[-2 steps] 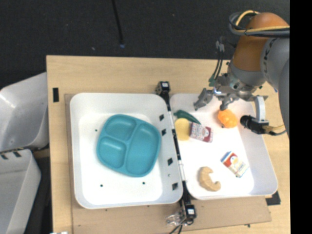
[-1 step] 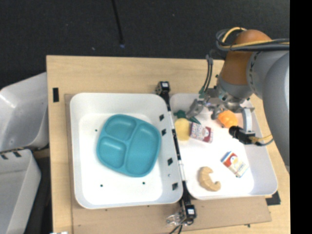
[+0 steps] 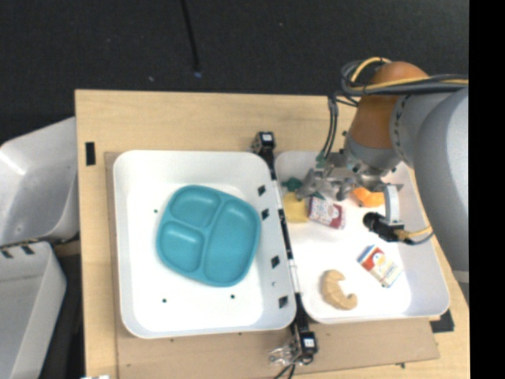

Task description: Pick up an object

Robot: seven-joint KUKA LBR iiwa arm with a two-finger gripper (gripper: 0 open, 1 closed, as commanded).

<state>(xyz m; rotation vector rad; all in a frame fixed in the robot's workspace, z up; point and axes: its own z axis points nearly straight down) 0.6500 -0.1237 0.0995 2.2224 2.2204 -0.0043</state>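
You see the arm (image 3: pixel 379 125) coming in from the right and bending down over the far end of the right bin (image 3: pixel 351 251), its orange band sitting just above the wrist. The wrist points steeply downward and the gripper (image 3: pixel 327 186) hangs low over the bin's back left corner, close to the wall shared with the left bin (image 3: pixel 142 290). From this angle you cannot tell whether the gripper is spread or pressed together, and nothing is visibly pinched in it.

The loose objects all lie in the right bin. A red-and-white packet (image 3: pixel 326 212) lies just in front of the gripper, nearly under it. A yellow block (image 3: pixel 294 210) sits just beside the packet, against the dividing wall. A small green piece (image 3: pixel 293 185) shows at the gripper's left side and an orange piece (image 3: pixel 368 197) at its right, partly hidden by the wrist. Farther toward the front, well apart from the gripper, lie a small white carton (image 3: pixel 379 264) with red and blue print and a tan croissant (image 3: pixel 338 289).

In the left bin a teal divided plate (image 3: pixel 209 235) rests flat near the middle. Both bins sit side by side on the pale wooden bench (image 3: pixel 95 117).
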